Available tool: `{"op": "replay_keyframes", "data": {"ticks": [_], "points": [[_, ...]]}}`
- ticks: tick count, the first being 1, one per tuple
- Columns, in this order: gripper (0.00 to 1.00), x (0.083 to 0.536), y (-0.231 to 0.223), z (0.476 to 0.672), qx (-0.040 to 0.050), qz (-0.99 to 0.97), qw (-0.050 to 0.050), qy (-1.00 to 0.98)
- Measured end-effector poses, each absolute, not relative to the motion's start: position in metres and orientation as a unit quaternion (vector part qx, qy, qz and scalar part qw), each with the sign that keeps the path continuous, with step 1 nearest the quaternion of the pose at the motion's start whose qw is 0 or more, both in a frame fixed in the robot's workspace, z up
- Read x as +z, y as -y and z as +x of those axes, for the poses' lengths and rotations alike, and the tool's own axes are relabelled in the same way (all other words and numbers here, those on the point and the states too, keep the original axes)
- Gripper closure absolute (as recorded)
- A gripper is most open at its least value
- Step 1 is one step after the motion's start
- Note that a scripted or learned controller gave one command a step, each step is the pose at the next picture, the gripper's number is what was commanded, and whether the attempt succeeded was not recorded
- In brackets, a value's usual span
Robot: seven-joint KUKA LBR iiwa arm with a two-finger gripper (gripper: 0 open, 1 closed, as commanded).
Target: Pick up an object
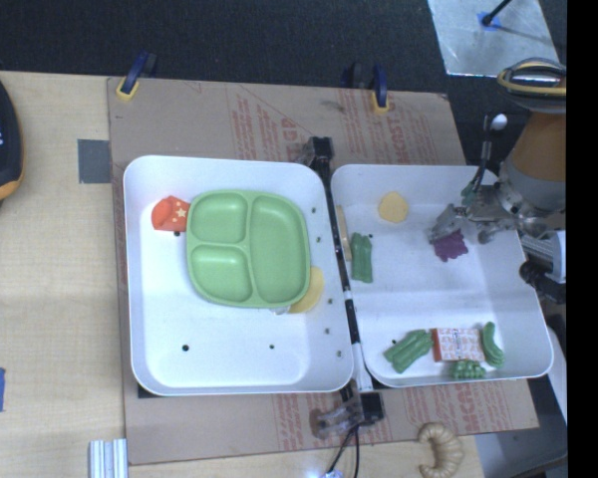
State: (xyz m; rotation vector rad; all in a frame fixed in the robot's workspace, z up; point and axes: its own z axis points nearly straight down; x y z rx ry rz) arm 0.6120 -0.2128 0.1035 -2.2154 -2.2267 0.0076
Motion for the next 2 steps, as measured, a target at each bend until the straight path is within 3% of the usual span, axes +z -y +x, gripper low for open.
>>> {"op": "replay_keyframes", "data": {"ticks": [1,2], "points": [[1.00,0.1147,0.2137,0.6123,0.0026,-0.705,0.000,0.709],[0.00,0.1141,0.2136,0.6122,0.0029,-0.705,0.000,0.709]]}}
